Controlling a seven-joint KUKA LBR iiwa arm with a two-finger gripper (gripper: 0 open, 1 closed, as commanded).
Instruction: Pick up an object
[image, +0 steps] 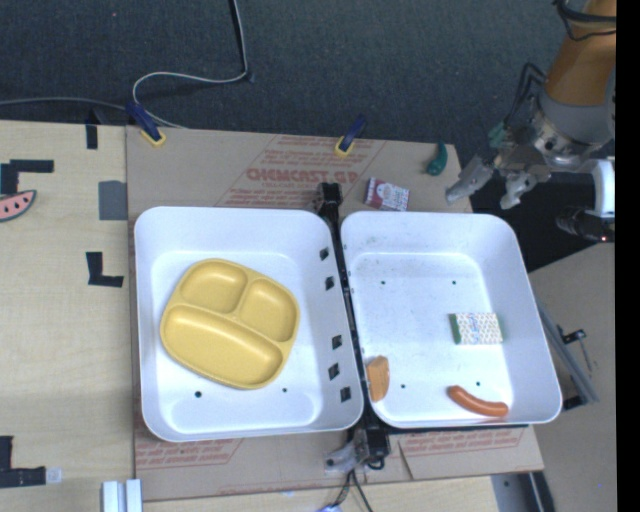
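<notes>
The right bin (500, 232) holds three small things: a white-and-green sponge (475, 327), a red-orange sausage (478, 402) near the front edge, and an orange piece of toy food (377, 378) against the left wall. My gripper (492, 183) hangs above the bench past the right bin's far right corner, well clear of all three. Its fingers are spread apart and nothing is between them.
The left bin (150, 300) holds a yellow divided plate (231, 322). A small red-and-white packet (386, 194) and a green item (437, 159) lie on the cardboard behind the bins. Yellow clamps (349, 138) and a cable (190, 75) sit at the back.
</notes>
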